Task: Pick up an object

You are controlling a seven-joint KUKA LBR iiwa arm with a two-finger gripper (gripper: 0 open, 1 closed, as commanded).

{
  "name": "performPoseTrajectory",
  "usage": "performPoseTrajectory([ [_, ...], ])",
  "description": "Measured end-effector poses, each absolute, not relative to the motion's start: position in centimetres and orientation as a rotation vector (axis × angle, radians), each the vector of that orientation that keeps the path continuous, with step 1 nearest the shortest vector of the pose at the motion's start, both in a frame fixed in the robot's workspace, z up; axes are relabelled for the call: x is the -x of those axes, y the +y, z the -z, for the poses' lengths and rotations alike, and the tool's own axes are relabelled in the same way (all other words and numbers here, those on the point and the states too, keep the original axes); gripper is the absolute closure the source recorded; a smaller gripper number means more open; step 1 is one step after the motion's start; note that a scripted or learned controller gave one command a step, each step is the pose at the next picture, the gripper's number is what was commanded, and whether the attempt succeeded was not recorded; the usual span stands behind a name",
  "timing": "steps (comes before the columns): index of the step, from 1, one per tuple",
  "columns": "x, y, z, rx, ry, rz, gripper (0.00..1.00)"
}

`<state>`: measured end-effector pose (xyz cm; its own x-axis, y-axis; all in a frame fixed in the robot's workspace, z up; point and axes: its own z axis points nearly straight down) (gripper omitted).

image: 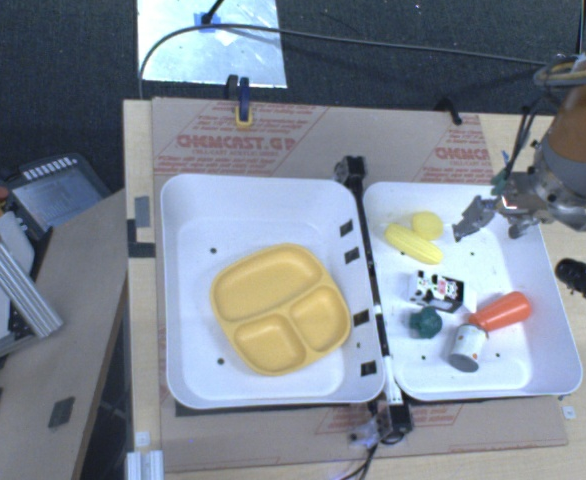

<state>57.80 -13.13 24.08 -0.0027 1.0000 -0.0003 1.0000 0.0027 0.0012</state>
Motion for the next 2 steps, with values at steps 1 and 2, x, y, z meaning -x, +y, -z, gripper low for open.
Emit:
performPoseTrajectory([
  [1,-57.4,-14.1,-18.9,-2.221,2.223,0.002,0.00],
  [2,-57.7,-15.0,-13.2,-2.222,2.224,0.002,0.00],
])
